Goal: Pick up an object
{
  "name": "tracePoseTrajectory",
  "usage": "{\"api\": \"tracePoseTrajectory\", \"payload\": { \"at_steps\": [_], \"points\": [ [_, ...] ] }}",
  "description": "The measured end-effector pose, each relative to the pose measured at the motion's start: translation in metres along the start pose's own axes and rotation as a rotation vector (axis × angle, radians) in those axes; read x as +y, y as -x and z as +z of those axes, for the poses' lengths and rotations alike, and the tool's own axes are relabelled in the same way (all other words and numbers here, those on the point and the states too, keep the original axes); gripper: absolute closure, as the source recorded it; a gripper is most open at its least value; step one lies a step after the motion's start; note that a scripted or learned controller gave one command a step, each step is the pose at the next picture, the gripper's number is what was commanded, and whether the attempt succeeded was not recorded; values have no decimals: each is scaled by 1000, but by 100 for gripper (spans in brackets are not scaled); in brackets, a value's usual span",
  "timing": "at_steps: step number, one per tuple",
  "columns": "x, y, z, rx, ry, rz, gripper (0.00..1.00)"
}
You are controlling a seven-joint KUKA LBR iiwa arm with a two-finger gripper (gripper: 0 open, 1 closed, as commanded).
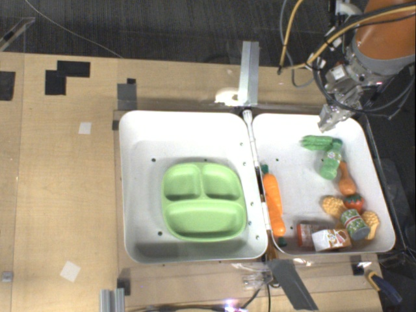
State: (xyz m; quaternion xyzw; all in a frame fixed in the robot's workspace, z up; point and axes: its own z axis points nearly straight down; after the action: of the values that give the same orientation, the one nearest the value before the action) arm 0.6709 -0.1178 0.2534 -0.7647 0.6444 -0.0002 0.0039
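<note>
- We see the gripper [331,117] at about two o'clock in the camera view, poised over the far rim of the right bin [296,181]; nothing lies between its fingers, and we cannot tell whether they stand apart or together.
- Candidate objects all lie in the right bin: a green pickle-like piece [320,142] just below the gripper, a green bottle [331,163], an orange carrot [273,203] at the bin's nine o'clock edge, and a cluster of small items at five o'clock.
- The left bin [140,194] holds a green divided tray [203,200].
- We judge the step to be the approach, before any grasp.
- The next move calls for descending onto the nearest green piece.
</note>
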Motion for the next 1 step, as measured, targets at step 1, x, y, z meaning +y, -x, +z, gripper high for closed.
{"api": "tracePoseTrajectory", "payload": {
  "at_steps": [1],
  "points": [
    [-8,44,-35,1,-2,250,100]
  ]
}}
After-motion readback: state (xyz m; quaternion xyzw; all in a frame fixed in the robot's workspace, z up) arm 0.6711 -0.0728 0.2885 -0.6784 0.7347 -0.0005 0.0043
